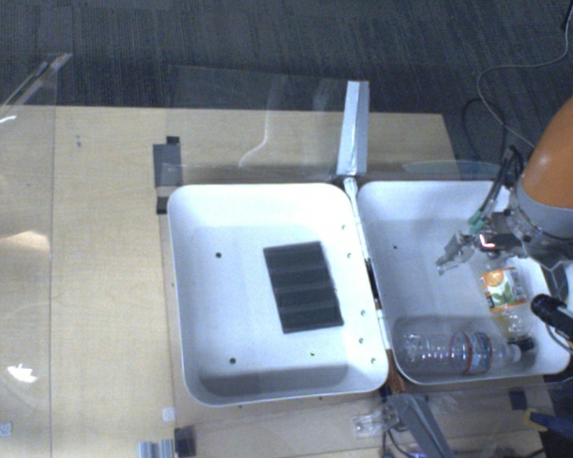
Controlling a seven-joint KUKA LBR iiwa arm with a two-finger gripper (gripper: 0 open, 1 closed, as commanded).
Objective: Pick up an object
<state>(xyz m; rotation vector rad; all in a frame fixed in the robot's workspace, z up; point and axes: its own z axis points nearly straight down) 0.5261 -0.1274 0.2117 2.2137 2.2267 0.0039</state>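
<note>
My gripper (454, 251) hangs over the middle of the right bin (408, 210), reaching in from the right below the arm's orange band (561, 167). Nothing shows in its grasp. Just right of and below it lies a small orange and green packet (498, 289). A clear plastic bottle (455, 351) with a blue label lies on its side along the bin's front wall. A black ridged rectangular block (304, 287) rests flat in the middle of the left bin (202, 236), well away from the gripper.
A metal divider post (353, 136) stands behind the seam between the two bins. Cables (507, 94) trail at the back right. Clear sheeting (44, 279) covers the wooden bench to the left of the bins.
</note>
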